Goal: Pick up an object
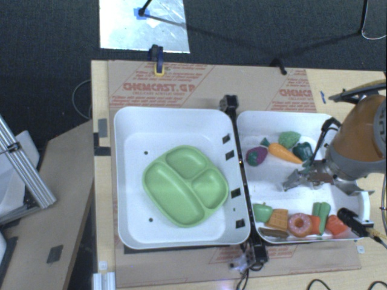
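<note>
A: Fingers (289, 185) of the gripper (292, 183) hang over bare floor in the right bin (254, 122), nothing between them; whether they stand apart or together cannot be told at this size.

B: And the nearest thing to pick?

A: Toy carrot (284, 153), lying just beyond the fingertips toward the bin's far wall, with a purple vegetable (256, 156) to their far left and a green one (289, 139) past the carrot.

B: How should it handle?

A: Likely light, hollow plastic, stiff and smooth, so slippery. Taking it across the thick middle looks safest; the tapered tip could squirt free.

B: Anything nearer the front?

A: Doughnut (299, 224) and cracker (279, 219), on the near side of the fingers.
</note>
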You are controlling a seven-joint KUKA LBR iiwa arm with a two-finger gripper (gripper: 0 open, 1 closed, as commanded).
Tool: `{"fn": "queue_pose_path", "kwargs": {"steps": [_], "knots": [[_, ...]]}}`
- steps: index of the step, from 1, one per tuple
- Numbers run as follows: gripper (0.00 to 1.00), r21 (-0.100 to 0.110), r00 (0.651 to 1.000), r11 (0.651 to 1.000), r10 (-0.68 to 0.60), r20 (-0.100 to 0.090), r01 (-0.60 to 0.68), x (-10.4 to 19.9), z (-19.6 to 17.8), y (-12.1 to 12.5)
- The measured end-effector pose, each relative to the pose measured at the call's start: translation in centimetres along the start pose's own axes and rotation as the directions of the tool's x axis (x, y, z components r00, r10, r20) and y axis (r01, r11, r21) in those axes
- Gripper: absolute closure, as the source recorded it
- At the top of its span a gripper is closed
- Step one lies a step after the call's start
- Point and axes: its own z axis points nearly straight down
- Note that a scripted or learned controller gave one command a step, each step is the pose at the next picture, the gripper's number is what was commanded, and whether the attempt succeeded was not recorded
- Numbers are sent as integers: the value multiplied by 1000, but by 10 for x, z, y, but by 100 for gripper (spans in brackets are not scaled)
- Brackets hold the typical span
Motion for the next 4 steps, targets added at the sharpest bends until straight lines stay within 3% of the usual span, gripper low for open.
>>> {"fn": "queue_pose_path", "kwargs": {"steps": [1, 3, 4], "knots": [[100, -5, 1000, 1000, 0, 2, 0, -1, -13, 1], [100, -11, 1000, 1000, -4, 4, 4, -1, -127, 17], [100, -7, 1000, 1000, -3, 3, 3, -1, -136, 18]]}}
